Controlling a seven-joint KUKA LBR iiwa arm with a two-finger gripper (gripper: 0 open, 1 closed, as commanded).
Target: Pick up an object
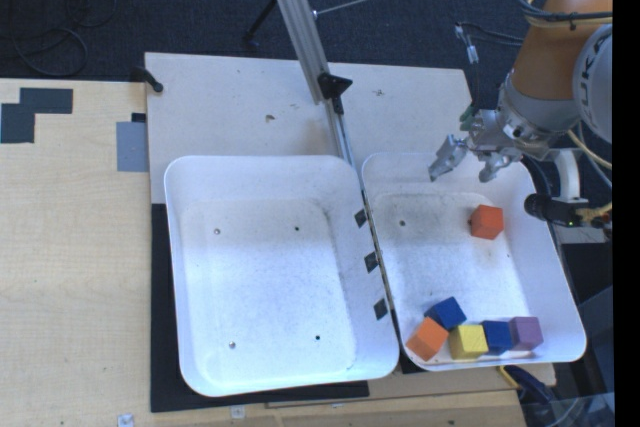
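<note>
An orange-red cube (486,221) lies alone in the upper right part of the right bin (415,255). Along that bin's near edge sits a cluster of cubes: a blue one (446,312), an orange one (428,338), a yellow one (467,341), a second blue one (496,336) and a purple one (526,332). My gripper (466,162) hangs above the bin's far rim, up and to the left of the orange-red cube, with its two fingers spread apart and nothing between them.
The left bin (265,265) lies beside the right one, separated by a rim with black clips (370,260). A slanted aluminium rail (300,25) rises behind the bins. The arm's orange band (558,35) sits at the right.
</note>
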